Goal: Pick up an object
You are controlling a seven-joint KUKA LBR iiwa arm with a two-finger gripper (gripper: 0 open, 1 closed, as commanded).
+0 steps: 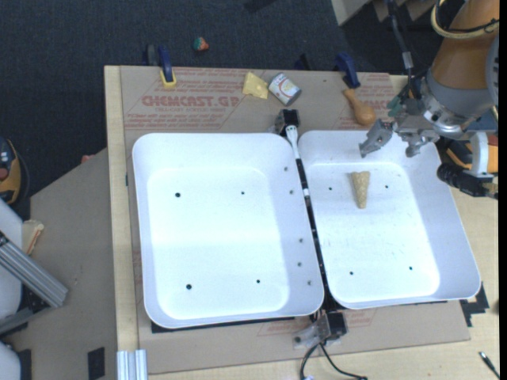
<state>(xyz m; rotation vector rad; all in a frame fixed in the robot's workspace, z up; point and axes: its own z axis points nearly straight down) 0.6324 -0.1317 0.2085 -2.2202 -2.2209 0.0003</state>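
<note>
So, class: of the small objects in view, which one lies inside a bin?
The tan cone, in the right bin. The yellow wedge, small box and wooden piece lie on the board behind the bins.

You see two bins (214, 307) of smooth, glossy white plastic. Cone-shaped object (360, 188): tan, rough, matt, wafer-like. Bench board (206, 97): matt brown cardboard, printed red. Gripper (394, 139): dull grey metal.
</note>
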